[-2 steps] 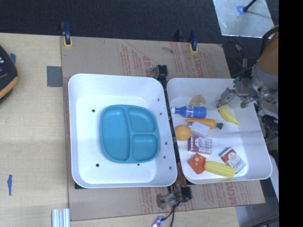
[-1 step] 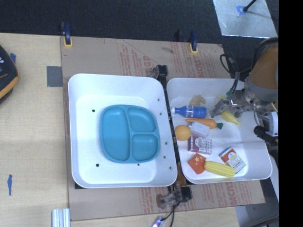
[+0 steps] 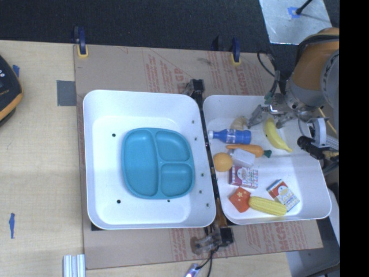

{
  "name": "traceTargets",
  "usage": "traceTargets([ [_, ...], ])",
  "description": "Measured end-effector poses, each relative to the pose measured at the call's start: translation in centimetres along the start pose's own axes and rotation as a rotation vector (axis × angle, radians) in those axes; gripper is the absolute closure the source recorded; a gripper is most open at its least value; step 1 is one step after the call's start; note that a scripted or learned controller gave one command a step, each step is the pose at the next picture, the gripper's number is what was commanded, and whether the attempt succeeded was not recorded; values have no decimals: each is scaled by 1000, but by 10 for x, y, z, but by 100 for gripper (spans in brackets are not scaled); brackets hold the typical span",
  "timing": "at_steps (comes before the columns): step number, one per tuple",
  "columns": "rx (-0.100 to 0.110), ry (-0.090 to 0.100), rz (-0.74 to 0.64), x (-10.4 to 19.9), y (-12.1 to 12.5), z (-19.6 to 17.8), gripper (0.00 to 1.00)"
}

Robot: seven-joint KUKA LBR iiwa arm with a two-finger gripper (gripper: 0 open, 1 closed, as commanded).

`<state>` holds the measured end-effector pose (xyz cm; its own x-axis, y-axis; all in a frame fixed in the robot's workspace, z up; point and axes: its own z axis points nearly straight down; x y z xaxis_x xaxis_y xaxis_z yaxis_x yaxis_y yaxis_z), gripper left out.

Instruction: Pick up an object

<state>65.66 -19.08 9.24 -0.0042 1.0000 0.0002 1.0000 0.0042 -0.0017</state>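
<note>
Banana (image 3: 277, 136) is lying in the right bin (image 3: 311, 203), upper right of the frame, just below the gripper (image 3: 271, 113). Fingers (image 3: 257, 115) are spreading open above it, gripping nothing, one tip hovering near a small beige item (image 3: 240, 122).

Wooden bench (image 3: 40, 172), brown cardboard sheet (image 3: 144, 68), dark carpeted floor (image 3: 144, 7), blue clamps (image 3: 79, 39)

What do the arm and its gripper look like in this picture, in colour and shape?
The arm is bulky and rounded, grey with an orange band on its upper part. The gripper is small, of grey metal, with thin spread prongs. Dark cables run along the wrist, and a black and white part sits beside it.
</note>
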Motion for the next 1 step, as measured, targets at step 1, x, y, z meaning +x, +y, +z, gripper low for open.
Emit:
traceTargets([
  [1,1,-1,-4,-1,0,-11,100],
])
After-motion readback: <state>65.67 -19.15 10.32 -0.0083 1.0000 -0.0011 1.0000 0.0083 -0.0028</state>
